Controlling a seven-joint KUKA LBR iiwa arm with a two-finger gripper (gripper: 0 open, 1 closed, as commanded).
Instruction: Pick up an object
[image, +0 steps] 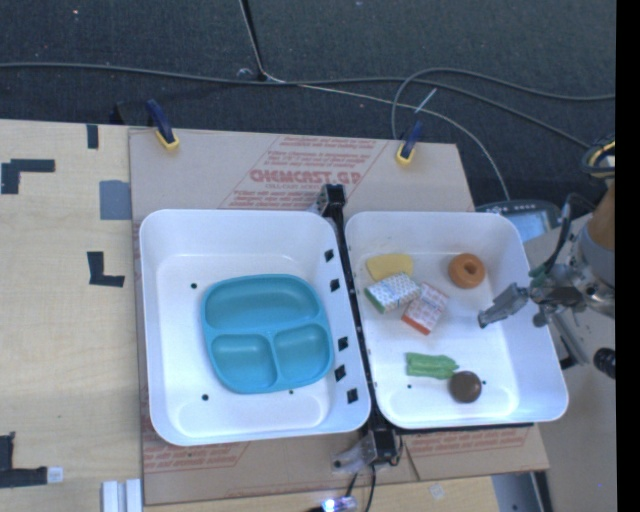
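Gripper sits at the 3 o'clock edge of the right bin, arm reaching in from 3 o'clock. Nothing between the fingers; whether they are spread or pressed together, cannot tell, too small and blurred. It hangs over bare bin floor near the right wall, apart from every object.

Candidate objects, all in the right bin: orange ring at about 1 o'clock of the bin, nearest the gripper, just to its 10 o'clock. Yellow block at 11 o'clock. Patterned green-white box just under the yellow block, touching or nearly touching the red-white packet toward bin centre. Green piece at 6 o'clock, with the brown ball just beside it at its 4 o'clock, close to touching.

Left bin holds a blue divided tray, centred. Both bins rest on a cardboard sheet clamped to the worktop.

Step, as a judgement: approach phase, pick not yet made, no object lifted. Task barely started.

Next move likely calls for choosing a target and moving toward 9 o'clock over it. Orange ring looks easiest: closest and standing clear of neighbours. Box and packet are crowded together, so a pinch there risks catching both. Ball may roll off if the fingers land off-centre. Descent needs to be lined up over the object's middle before closing.
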